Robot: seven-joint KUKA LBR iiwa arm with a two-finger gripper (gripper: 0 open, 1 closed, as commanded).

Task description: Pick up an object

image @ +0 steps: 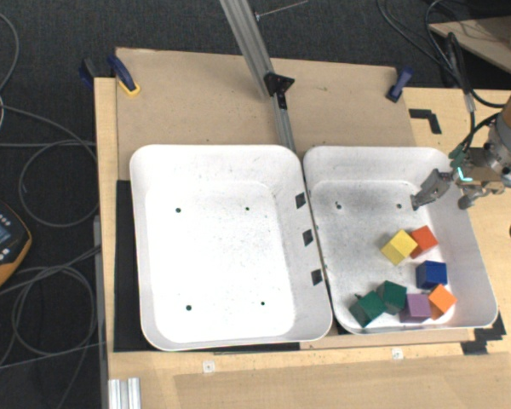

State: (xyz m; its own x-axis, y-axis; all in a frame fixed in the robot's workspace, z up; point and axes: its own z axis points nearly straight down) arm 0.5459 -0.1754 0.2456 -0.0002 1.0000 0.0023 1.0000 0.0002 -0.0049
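The two-finger gripper (447, 192) hangs over the upper right corner of the right-hand shallow white bin (358, 164), its two grey fingers splayed apart with nothing between them — open and empty. One finger (427, 190) reaches in over the bin floor; the other sits nearer the bin's right rim.

Below it, toward the near edge of that bin, lies the cluster of small blocks, any of which would serve the task. Nearest the gripper are a yellow cube (399, 247) and a red-orange block (423, 239), touching each other. Further down come a blue cube (432, 273), an orange block (442, 298), a purple block (418, 306) and two dark green blocks (381, 301), packed closely against the bin's lower wall.

The main risk, as I judge it, is the crowding — a finger coming down on top of a neighbouring block rather than beside the chosen one would push the pile about or jam. The yellow and red pair leave no gap between them, so a grasp across that seam may pinch both or neither. Blocks hard against the wall leave little room for the outer finger. The left-hand white bin (153, 228) plays no part.
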